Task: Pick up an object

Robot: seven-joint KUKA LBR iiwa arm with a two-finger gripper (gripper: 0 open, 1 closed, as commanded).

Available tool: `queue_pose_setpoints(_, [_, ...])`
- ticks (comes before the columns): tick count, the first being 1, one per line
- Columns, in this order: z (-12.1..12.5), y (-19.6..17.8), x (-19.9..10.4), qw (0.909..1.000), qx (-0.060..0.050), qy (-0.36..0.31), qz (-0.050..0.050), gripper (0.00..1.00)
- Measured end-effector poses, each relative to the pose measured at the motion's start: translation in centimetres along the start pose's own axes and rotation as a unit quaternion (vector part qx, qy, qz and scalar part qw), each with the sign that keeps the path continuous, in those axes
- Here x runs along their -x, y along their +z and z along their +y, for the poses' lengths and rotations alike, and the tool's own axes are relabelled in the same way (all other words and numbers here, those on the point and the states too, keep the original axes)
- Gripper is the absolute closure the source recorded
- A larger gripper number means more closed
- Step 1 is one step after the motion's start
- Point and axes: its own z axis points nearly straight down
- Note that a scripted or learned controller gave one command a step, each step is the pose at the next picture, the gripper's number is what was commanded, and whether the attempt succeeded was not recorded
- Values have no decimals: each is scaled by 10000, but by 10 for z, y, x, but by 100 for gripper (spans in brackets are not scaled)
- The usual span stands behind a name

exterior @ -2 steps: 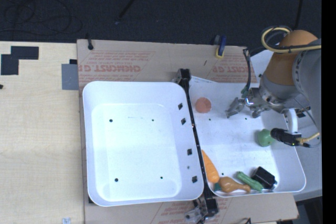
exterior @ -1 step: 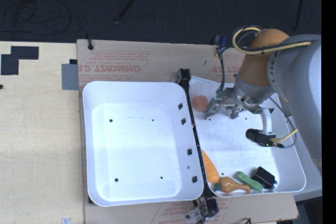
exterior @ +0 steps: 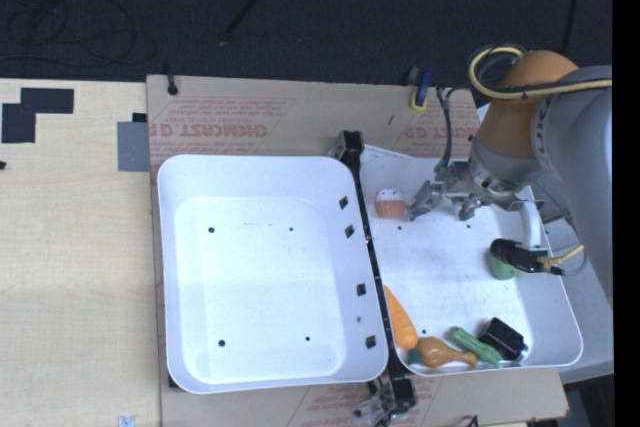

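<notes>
Pincer (exterior: 440, 197) hangs over the upper part of the right bin (exterior: 560, 355), its two fingers spread apart with nothing between them, carried by the grey arm (exterior: 575, 130) with its orange band reaching in from the right. Just to the left of the fingertips, near the bin's upper left corner, sits a small pink and white object (exterior: 390, 206), the closest candidate for a pick; it lies close beside the pincer but apart from it. The other things are well away along the bin's lower edge: an orange carrot-like piece (exterior: 400, 317) lying against the divider, an orange-tan toy (exterior: 441, 352), a green piece (exterior: 473, 345) and a black block (exterior: 503, 337) bunched together near the lower right corner. A green rounded object (exterior: 503, 260) lies at the right side, just below the wrist. The left bin (exterior: 165, 215) sits beside it on the tabletop (exterior: 70, 265). My judgement is that the risks come from position. The small pink object sits near the bin wall and the corner, so a finger coming down there could strike the rim or push the object against the wall instead of straddling it. The object is also low and small, so the fingers could close above it or only nip an edge, letting it slip on lifting. Going for the bunched pieces instead risks catching two at once or nudging them apart.
</notes>
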Motion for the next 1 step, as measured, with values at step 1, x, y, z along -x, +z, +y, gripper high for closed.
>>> queue_pose_setpoints(1, [-112, -154, -88, 10000, -30, -26, 23, 0])
